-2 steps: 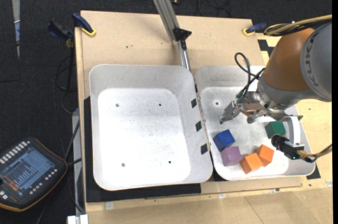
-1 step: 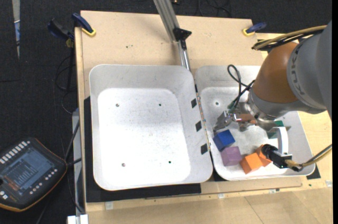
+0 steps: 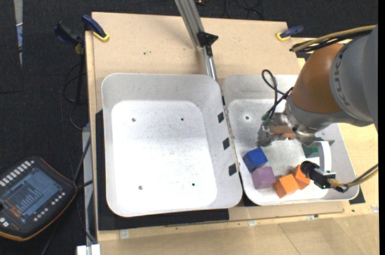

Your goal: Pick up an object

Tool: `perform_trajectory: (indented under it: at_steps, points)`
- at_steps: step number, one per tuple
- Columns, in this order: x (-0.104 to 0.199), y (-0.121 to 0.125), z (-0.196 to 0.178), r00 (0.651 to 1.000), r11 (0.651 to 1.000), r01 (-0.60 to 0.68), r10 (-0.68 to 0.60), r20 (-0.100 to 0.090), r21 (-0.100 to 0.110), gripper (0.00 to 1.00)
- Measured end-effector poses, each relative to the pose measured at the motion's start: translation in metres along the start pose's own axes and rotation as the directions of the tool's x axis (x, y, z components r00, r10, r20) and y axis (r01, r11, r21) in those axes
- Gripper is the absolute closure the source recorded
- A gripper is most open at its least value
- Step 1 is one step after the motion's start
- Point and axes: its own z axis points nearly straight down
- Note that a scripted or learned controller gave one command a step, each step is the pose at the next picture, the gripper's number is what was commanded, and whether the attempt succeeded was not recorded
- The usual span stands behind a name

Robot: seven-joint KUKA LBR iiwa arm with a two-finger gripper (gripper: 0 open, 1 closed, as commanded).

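Observation:
In the right bin (image 3: pixel 243 106) lie a blue cube (image 3: pixel 255 159), a purple block (image 3: pixel 263 177) just below it and an orange block (image 3: pixel 288 183) toward the front right. A dark green piece (image 3: pixel 310 151) shows beside a white part near the arm. My gripper (image 3: pixel 265 135) hangs over the bin's middle, just above and right of the blue cube. The wrist hides its fingertips, and I see nothing held between them.
The left bin (image 3: pixel 159 142) lies beside the right one on the wooden bench (image 3: pixel 150 43). A metal pole (image 3: pixel 186 1) slants down to the bins' shared far edge. Clamps sit at the bench's far corners. A teach pendant (image 3: pixel 30 193) lies left of the bench.

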Motion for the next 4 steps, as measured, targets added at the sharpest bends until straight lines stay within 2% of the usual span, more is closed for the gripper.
perform_trajectory:
  at_steps: [2, 3, 4]
  points:
    - [-0.005, 0.015, -0.093, 1.000, 1.000, 0.004, -0.004, 0.002, -0.006, 1.00]
    - [-0.004, 0.016, -0.091, 1.000, 1.000, 0.004, -0.004, 0.001, -0.001, 1.00]
    - [0.049, 0.007, -0.086, 1.000, 1.000, 0.009, -0.009, -0.002, 0.002, 1.00]
